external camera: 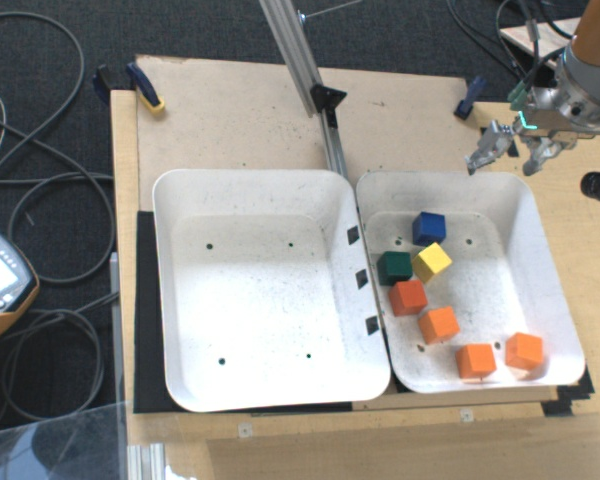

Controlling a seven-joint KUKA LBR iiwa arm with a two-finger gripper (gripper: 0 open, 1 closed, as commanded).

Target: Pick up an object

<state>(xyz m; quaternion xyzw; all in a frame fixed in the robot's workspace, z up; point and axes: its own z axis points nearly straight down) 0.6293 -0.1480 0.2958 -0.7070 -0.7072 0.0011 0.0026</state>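
Right bin (pixel 540 238): seven small cubes. Blue cube (pixel 429 228) and yellow cube (pixel 433 259) touching at centre; green cube (pixel 395 266) just left of them; four orange cubes, one (pixel 408 296) below the green, one (pixel 439 324) further down, two (pixel 476 361) near the lower right rim. Likely light, rigid, flat-sided; best taken across opposite faces. The orange pair sits clearest of neighbours.

Hand (pixel 512 151): upper right of the frame, above the bin's far rim, fingers spread wide, holding nothing.

Left bin (pixel 170 268): no cubes.
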